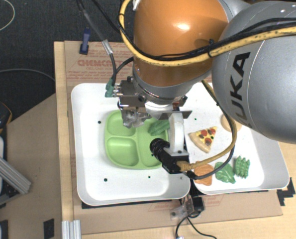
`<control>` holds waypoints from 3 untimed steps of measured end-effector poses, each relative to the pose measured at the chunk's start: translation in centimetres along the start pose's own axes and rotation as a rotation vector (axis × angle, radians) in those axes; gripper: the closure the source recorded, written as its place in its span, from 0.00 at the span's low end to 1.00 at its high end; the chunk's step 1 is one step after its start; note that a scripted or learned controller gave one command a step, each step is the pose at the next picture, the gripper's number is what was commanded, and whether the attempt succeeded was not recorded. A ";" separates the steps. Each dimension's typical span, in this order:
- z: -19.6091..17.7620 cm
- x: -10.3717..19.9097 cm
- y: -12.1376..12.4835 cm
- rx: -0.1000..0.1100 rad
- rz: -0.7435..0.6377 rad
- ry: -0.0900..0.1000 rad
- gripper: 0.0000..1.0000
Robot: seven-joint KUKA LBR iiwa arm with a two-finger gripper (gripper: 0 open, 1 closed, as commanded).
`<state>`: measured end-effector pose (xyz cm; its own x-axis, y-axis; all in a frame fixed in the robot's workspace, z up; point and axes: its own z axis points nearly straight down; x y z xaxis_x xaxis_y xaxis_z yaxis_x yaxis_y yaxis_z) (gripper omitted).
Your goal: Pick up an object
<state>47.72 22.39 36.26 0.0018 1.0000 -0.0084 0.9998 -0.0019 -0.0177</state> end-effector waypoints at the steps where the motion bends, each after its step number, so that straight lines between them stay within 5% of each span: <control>1: -17.8 -0.1 3.8 -0.039 -0.002 0.017 1.00; 2: -3.9 -0.2 1.0 -0.002 -0.001 0.002 1.00; 3: -18.2 -0.1 -0.1 -0.034 -0.004 0.017 1.00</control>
<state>47.90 22.44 54.41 -0.0024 1.0000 0.0088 0.9999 0.0022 0.0165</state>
